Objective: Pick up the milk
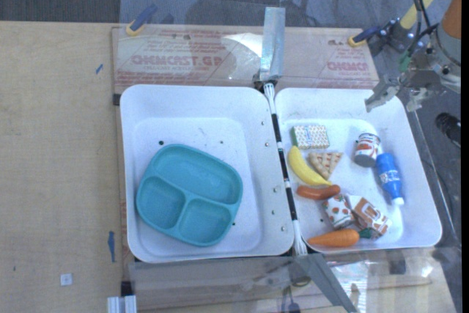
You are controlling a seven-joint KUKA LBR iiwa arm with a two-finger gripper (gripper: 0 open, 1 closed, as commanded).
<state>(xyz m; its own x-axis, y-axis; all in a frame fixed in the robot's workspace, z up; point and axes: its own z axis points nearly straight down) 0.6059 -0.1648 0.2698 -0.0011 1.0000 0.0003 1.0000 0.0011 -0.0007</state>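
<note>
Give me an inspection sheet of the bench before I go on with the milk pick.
Surface: two shallow white bins side by side, left bin and right bin.
Job's things: small red-and-white milk carton in the right bin, lying near the front.
Clutter: teal divided plastic tray in the left bin; yellow banana, orange carrot, red sausage, blue bottle, red-and-white can around the carton.
Grippers: two-finger gripper above the right bin's back right corner, away from the carton.
Cables: dark leads by the wrist.
Surroundings: wooden bench.
</note>
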